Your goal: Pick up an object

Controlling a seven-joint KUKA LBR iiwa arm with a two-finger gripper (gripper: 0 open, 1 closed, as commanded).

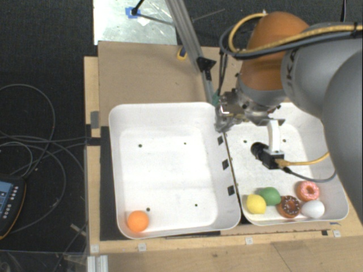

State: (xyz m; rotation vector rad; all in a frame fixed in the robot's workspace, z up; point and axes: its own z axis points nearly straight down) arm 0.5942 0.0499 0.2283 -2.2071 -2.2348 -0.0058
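The orange ball point(137, 220) lies alone in the near left corner of the left bin point(116, 152), close to two walls. A grab there could jam against the rim or send the ball rolling.

The pincer point(223, 120) hangs over the far end of the edge where the two bins meet, well apart from every item. I cannot tell whether it is open or closed. A straight drop from here would likely hit that edge and catch nothing.

In the right bin point(244, 166), five things crowd the near wall: a yellow ball point(256, 203), a green ball point(270, 195) touching it from behind, a chocolate doughnut point(289, 207), a pink doughnut point(308, 191) and a white egg point(313, 209). They are packed so close that a grab may shove neighbours or pinch two at once.

Both bins rest on the brown surface point(147, 72).
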